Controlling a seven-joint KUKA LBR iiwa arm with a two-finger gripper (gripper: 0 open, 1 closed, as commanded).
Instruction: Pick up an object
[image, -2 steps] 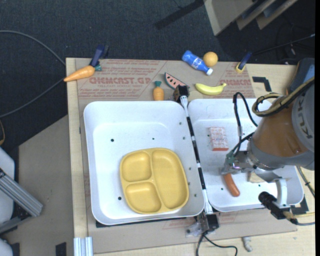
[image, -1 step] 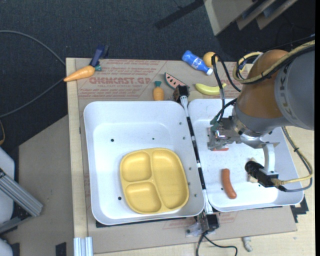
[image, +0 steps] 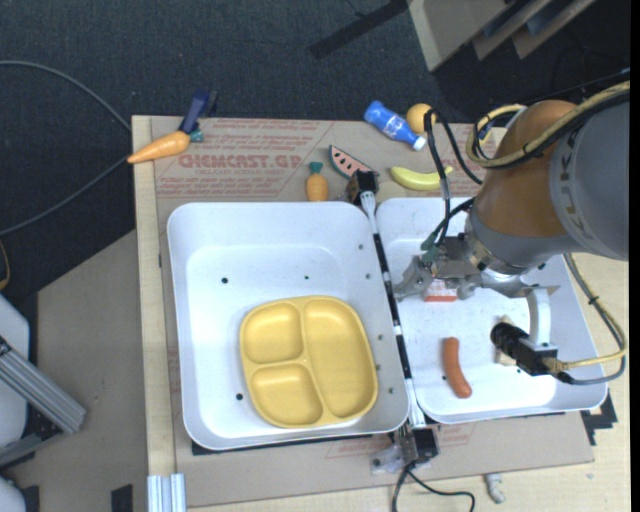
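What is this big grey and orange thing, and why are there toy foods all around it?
That is a robot arm, seen by a camera looking down from above. It reaches in from the right, and its gripper is the hand it uses to pick things up. I cannot see anything held in it.

Below it are two shallow white bins. The left bin holds a yellow divided plate. The right bin holds a toy sausage, and the arm is over this bin.

On the cardboard behind the bins lie more toys: a carrot, a watermelon slice, a banana and a small blue bottle.
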